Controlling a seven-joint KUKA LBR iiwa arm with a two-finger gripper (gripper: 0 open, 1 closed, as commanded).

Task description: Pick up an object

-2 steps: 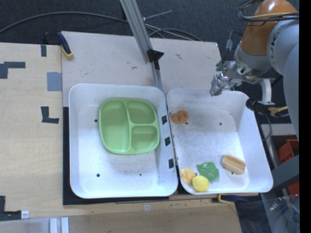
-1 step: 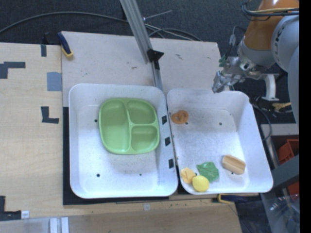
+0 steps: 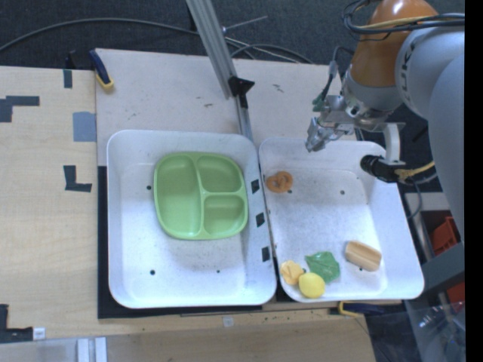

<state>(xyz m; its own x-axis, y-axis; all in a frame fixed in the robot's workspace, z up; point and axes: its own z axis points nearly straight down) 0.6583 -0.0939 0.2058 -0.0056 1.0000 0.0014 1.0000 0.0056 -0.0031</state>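
My gripper (image 3: pixel 318 141) hangs above the far edge of the right bin (image 3: pixel 392 202), with nothing seen between its fingers. A small brown round piece (image 3: pixel 280 181) lies in the right bin's far left corner, below and left of the gripper. Along the near side of that bin lie a tan bread-like roll (image 3: pixel 363 255), a green leafy piece (image 3: pixel 324 265), a yellow ball-like fruit (image 3: pixel 312 284) and a small yellow-orange piece (image 3: pixel 290 271).
A green divided plate (image 3: pixel 201 195) lies in the left bin (image 3: pixel 128 225). A slanted metal pole (image 3: pixel 219 51) crosses the bench behind the bins, ending at a black clamp (image 3: pixel 241 86). A blue and yellow clamp (image 3: pixel 101 70) sits at the bench's far left.
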